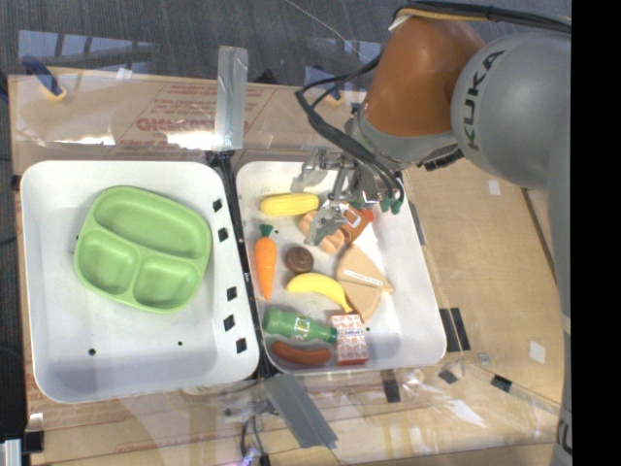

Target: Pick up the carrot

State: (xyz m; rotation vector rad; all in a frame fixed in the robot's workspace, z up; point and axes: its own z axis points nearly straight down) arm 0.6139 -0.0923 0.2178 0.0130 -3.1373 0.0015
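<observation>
The carrot (264, 265), orange with a green top, lies along the left wall of the right bin (419, 289). My gripper (330, 216) hangs over the upper middle of that bin, to the right of and above the carrot, near a corn cob (288, 204) and some small orange pieces. Nothing that I can make out sits between its fingers.
The right bin also holds a brown round piece (299, 258), a banana (317, 286), a wedge of bread (361, 275), a green bottle (299, 327), a sausage (301, 355) and a small red packet (349, 338). A green divided plate (144, 249) lies in the left bin (49, 357).
</observation>
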